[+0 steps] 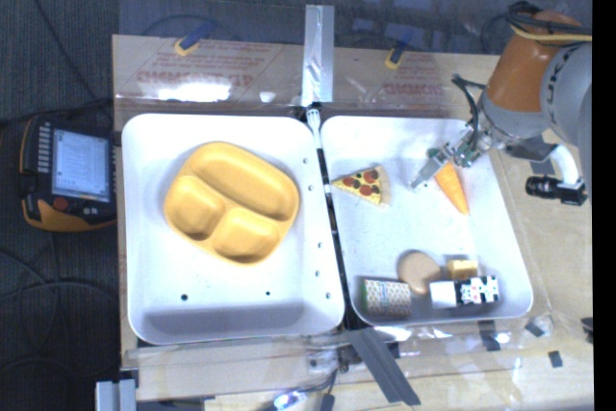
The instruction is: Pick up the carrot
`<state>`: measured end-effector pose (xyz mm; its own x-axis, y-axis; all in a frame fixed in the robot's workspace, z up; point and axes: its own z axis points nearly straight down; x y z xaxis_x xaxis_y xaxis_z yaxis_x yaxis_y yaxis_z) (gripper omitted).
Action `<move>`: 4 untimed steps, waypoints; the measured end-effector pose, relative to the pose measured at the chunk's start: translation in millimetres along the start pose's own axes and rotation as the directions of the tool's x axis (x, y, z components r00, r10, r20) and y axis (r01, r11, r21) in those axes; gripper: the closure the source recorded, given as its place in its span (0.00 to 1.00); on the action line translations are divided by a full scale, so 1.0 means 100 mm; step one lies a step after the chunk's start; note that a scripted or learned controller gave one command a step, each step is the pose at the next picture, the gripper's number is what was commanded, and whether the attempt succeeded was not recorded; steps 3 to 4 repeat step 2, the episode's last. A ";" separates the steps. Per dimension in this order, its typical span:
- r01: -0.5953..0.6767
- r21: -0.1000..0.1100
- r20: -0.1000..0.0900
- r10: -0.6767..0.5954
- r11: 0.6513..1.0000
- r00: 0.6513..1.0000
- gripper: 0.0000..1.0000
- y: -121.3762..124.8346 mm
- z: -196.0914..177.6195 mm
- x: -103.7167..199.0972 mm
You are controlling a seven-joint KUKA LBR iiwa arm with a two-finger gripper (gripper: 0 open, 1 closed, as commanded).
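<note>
Camera view: pincer [445, 163] beside carrot [452, 187] top in right bin [515, 255]; pincer state unclear, arm cut off right.

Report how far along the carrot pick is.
Done: the grey arm has brought its gripper down into the right-hand white bin, right at the top end of the orange tapered carrot. In hand: closing in on the carrot, which lies on the bin floor; whether the jaws have it cannot be told. Left: a firm grasp and the lift. The slice of pizza lies apart, untouched.
</note>
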<state>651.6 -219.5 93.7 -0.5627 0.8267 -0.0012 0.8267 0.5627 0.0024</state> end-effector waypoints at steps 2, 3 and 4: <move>0.117 0.002 0.003 -0.117 0.993 0.993 1.00 -0.31 -1.41 0.28; 0.117 0.002 0.003 -0.117 0.993 0.993 1.00 -0.31 -1.41 0.28; 0.117 0.002 0.003 -0.117 0.993 0.993 1.00 -0.31 -1.41 0.28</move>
